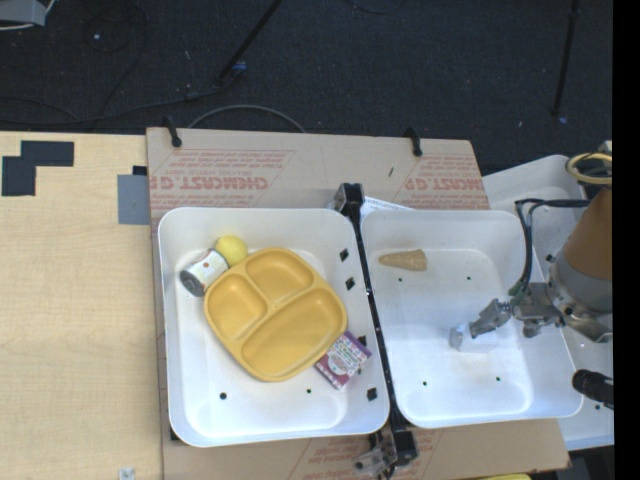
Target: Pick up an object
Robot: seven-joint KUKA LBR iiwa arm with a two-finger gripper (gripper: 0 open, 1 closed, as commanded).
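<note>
1. In the camera view we saw the two-finger gripper (470,334) low in the right-hand shallow white bin (500,408), toward that bin's four o'clock area, reaching in from three o'clock.
2. Its fingers stood apart with nothing between them, so we judged no pick done; closing on an object and lifting remained.
3. The nearest candidate, a flat tan wedge-shaped piece (404,260), lay at the bin's eleven o'clock, well apart from the gripper. Its long axis ran nine to three o'clock, narrow tip toward nine.
4. The left-hand white bin (180,388) held a yellow three-compartment plastic plate (276,312), a yellow ball (231,248) and a small grey-capped can (201,272) at its ten o'clock, and a purple printed packet (343,360) at five.
</note>
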